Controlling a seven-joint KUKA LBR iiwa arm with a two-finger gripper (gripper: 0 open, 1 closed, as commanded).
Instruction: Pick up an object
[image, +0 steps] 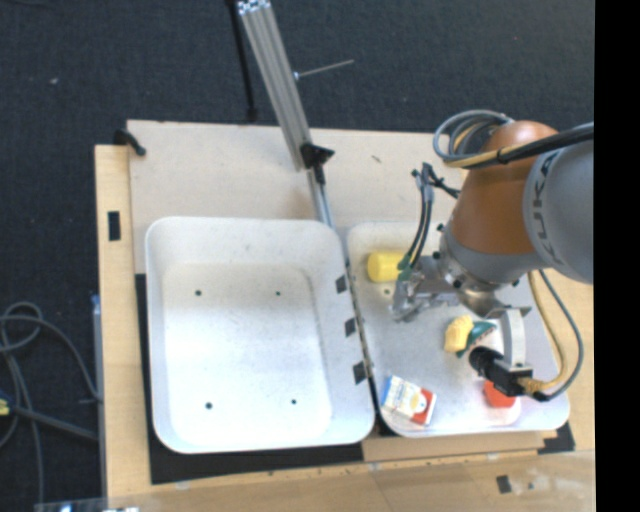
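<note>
Big grey-and-orange arm (520, 215) hanging over the right bin (440, 425), fingers (405, 303) low beside the yellow object (383, 267) (can't tell how open, nothing visibly held). Red-white carton (408, 401) near front edge.

White bins (250, 330) matt, speckled plastic; bench (210, 170) pale raw wood; slanted rail (280, 80) brushed metal.

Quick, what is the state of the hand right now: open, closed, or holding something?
Hand: it cannot be told; it hangs over the right bin, near the yellow object.
</note>
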